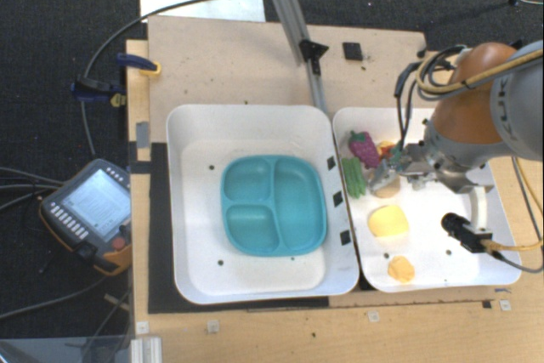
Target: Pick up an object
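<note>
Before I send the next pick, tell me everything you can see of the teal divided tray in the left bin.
The teal divided tray looks like moulded plastic, a rounded rectangle with three compartments: two smaller ones on its left side, one long one on its right. It lies flat and right side up on the floor of the left white bin, roughly centred and turned slightly. Nothing lies in its compartments, and it touches only the bin floor.

A pale tan, board-topped bench (255,64) carries two shallow white plastic bins side by side, the left bin (191,183) touching the right bin (501,268) along their inner walls. A small black square block (353,51), perhaps a marker, lies near the bench's far edge.
</note>
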`<state>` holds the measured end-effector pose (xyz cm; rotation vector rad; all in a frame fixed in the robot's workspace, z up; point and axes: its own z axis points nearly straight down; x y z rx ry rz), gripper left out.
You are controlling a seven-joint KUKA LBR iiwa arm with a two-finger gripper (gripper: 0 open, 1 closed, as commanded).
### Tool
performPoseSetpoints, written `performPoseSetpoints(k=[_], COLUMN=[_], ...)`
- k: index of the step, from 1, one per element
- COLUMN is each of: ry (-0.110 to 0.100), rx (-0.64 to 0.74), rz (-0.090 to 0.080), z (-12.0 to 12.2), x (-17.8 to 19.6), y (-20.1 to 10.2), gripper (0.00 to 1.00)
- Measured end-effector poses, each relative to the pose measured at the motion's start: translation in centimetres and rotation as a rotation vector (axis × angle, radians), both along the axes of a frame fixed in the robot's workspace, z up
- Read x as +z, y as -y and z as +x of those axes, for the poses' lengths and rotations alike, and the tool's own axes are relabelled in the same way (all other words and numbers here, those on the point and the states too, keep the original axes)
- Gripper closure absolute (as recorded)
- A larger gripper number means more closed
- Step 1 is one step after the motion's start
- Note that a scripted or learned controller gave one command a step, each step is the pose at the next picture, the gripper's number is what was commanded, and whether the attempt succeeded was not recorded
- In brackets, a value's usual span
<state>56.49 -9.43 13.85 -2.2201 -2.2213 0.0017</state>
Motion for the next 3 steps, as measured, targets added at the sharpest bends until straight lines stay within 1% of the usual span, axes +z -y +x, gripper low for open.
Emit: performPoseSetpoints(k=[1, 2, 3], ry=[0.002, 0.007, 0.007], rx=[0.000, 0.000, 0.004], rz=[0.000, 0.001, -0.001], z=[0.1, 0.2, 0.8], x=[-5.1, -3.7, 0.8], y=[0.0, 0.0, -0.6], gripper=[0.00, 1.00, 1.00])
